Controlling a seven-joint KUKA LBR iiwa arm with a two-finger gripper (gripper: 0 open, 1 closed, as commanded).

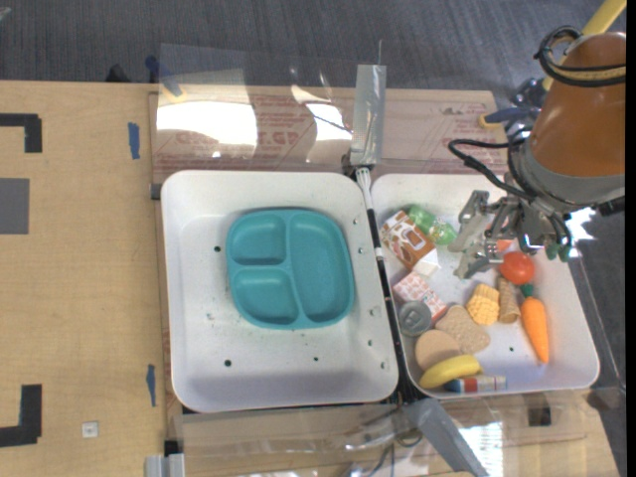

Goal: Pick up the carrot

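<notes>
Orange carrot (536,328) at right bin (581,366) edge: likely light, stiff, slick; best gripped mid-body. Fingers (481,249) apart, empty, hovering nearby.

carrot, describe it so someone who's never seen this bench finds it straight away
Look in the right-hand white bin, the one crowded with toy food, and go to its right side. The carrot lies there lengthwise, just below the red tomato. It is the long orange taper, unlike the stubby yellow corn beside it.
</notes>
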